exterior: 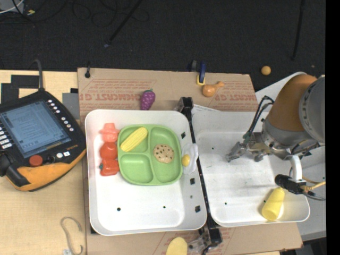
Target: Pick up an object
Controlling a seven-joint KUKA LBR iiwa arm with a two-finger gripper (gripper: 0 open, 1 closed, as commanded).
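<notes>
Reaching from your gripper (234,155), whose finger spread I cannot tell, the stubby yellow plastic cylinder (273,204) lies nearer-right, tilted upright.

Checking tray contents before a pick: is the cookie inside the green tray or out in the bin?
Inside. The cookie lies in the upper right compartment of the green tray, with raised green dividers around it.

The yellow object (177,245) at the bottom is cut off by the picture's edge. The hand (234,155) is too small and blurred for its fingers to be judged. The small yellow item (186,160) beside the green tray (139,170) cannot be identified.
</notes>
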